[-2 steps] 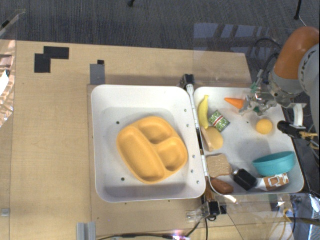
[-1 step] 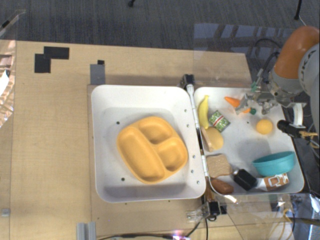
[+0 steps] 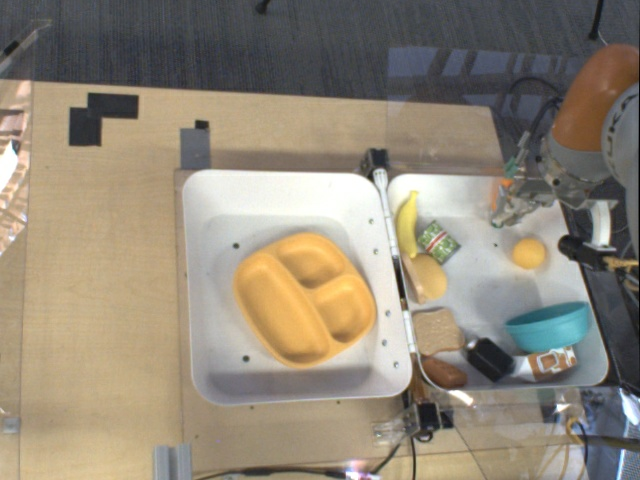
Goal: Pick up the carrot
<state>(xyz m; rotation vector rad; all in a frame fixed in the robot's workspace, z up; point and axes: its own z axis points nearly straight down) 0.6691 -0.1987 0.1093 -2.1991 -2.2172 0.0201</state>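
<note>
In the right bin, far corner: the carrot [image 3: 496, 197], a little orange sliver standing more or less on end, right up against the arm's tip
Arm [image 3: 600, 108]: comes in from the right, orange band up top, wrist hanging over that same far corner of the right bin [image 3: 470, 186]
Jaws: honestly can't tell if they're released or clenched, too small and cluttered from up here
Near the divider: banana [image 3: 405, 223], green packet [image 3: 437, 241] just beside it, pale potato [image 3: 428, 278] below them
Middle of the right bin: small yellow-orange ball [image 3: 529, 254], sitting on its own
Near edge: teal bowl [image 3: 548, 326], slice of bread [image 3: 438, 330], black block [image 3: 490, 359], brown sausage [image 3: 445, 373], small carton [image 3: 552, 363]
Left bin [image 3: 210, 268]: yellow divided plate [image 3: 303, 297], lying flat in the middle
Counter [image 3: 100, 298]: plain tan surface with both bins on it
</note>
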